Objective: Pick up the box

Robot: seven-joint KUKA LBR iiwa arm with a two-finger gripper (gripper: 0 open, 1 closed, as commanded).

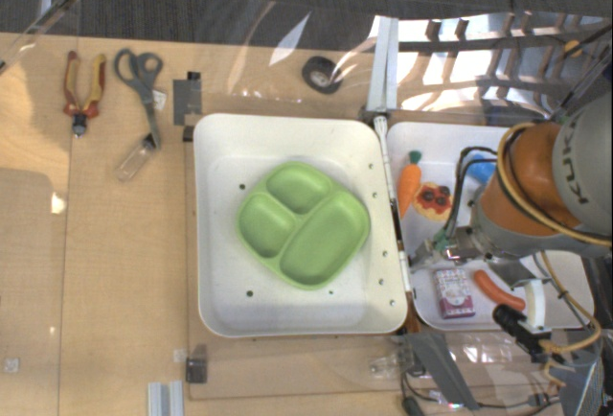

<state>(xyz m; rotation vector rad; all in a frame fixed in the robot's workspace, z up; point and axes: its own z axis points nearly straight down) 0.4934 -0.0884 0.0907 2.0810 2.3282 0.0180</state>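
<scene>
The box (454, 295) is small and purple-pink with a printed top. It lies flat near the front edge of the right bin (436, 150). My gripper (443, 249) hangs over that bin below the arm's orange band (512, 203), just behind the box's far end. Nothing is visibly lifted with it, and the box rests on the bin floor. The wrist hides much of the bin's middle.
A carrot (409, 188) and a pizza-slice toy (433, 200) lie at the right bin's back left. A red sausage (499, 290) lies right of the box. The left bin (220, 304) holds a green divided plate (304, 224). Pliers (80, 90) and scissors (142, 83) lie on the bench.
</scene>
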